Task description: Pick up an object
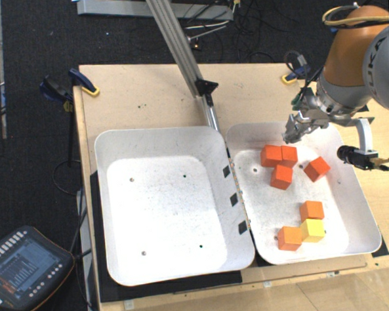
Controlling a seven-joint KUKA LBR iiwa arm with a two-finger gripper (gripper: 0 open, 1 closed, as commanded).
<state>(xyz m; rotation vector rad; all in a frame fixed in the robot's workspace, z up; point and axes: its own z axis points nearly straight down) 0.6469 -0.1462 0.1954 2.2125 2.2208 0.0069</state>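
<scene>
The right bin point(355, 207) holds several orange blocks and one yellow block. Two orange blocks point(278, 155) sit side by side near the bin's far end, a third point(282, 176) just below them, and a fourth point(317, 168) to their right. Toward the front lie an orange block point(311, 210), a yellow block point(313, 230) and another orange block point(289, 238) in a cluster. My gripper point(296, 133) hangs over the far end of this bin, just above and right of the orange pair, pointing down-left. Nothing shows between its tips.
The left bin point(116, 156) lies beside the right one, with a grey divider strip between them. A metal pole point(178, 44) slants in from the top to the bins' junction. Clamps point(78, 80) grip the bench's far corners. A teach pendant point(24, 270) rests at lower left.
</scene>
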